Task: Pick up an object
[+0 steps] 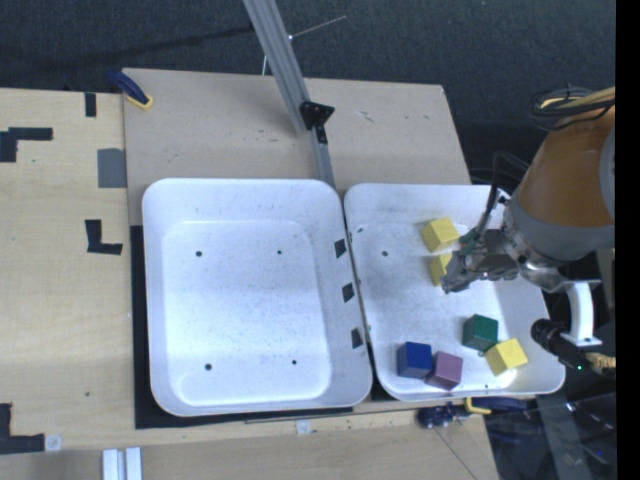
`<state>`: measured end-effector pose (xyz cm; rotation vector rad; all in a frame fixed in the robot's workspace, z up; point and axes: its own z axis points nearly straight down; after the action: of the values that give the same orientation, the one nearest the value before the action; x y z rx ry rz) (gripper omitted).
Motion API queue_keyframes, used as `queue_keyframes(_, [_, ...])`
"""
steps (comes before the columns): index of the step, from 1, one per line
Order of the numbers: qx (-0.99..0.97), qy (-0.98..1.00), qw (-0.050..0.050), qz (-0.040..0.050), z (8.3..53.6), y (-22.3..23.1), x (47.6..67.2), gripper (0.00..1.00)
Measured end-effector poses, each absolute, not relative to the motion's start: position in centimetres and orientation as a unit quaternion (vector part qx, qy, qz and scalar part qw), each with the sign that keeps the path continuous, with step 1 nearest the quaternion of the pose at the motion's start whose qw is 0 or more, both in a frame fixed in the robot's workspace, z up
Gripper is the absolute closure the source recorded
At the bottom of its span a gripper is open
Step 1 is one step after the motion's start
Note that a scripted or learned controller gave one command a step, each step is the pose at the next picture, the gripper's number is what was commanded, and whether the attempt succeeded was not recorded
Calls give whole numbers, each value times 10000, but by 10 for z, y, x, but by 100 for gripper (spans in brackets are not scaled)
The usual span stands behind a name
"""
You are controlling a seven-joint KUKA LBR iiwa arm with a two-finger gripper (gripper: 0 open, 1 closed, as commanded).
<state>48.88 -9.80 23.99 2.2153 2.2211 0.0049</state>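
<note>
Plywood worktop (220, 128), two white bins. Right bin (390, 218): pincer (457, 276) low over yellow block (437, 267), grip state cannot tell. Second yellow block (438, 233) just above. Green (481, 331), yellow (506, 354), blue (414, 359), purple (446, 368) blocks near front.

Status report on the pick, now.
Claw low in right bin, at a yellow block. Second yellow block just beyond it. Green, blue, purple blocks lie apart.
</note>
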Motion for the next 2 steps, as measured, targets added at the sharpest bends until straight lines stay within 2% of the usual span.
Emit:
queue_keyframes(1, [7065, 7077, -4, -3, 245, -98, 489, 100])
queue_keyframes(2, [7052, 7090, -7, -4, 237, -60, 514, 100])
